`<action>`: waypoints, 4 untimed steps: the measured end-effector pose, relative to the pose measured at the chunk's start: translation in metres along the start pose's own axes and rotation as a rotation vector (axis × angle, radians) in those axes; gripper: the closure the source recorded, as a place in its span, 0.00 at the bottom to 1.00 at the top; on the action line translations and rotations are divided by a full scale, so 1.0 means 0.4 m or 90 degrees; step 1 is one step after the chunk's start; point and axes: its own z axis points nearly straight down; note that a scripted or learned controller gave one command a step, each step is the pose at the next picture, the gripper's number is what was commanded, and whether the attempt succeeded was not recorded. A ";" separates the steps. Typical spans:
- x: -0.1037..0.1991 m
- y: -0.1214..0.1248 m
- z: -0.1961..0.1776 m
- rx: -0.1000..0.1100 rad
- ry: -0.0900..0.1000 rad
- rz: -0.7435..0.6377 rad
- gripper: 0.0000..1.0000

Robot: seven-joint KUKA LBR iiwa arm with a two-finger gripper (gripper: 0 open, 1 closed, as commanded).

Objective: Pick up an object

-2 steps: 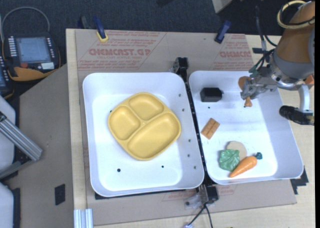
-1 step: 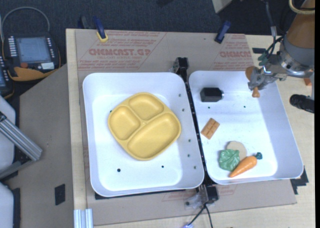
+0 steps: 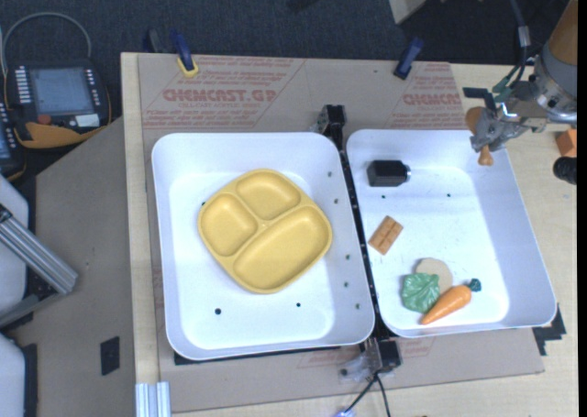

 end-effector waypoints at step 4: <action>0.497 0.022 0.088 0.007 0.003 -0.003 1.00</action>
